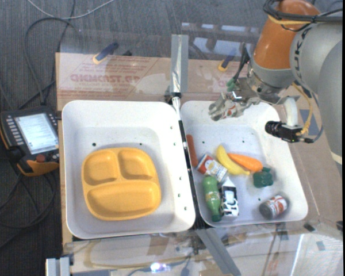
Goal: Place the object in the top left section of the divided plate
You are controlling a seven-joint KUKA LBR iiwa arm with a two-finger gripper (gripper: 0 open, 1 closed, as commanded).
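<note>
Two white bins sit side by side, yellow divided plate (121, 183) in the left one, gripper (229, 109) hovering over the right bin's (287, 171) far edge, can't tell its grip.

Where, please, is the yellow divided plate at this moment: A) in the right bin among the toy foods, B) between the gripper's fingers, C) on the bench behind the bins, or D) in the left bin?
D: the yellow divided plate lies flat on the floor of the left bin, while the banana, carrot and can lie in the right bin, where the gripper hovers.
</note>
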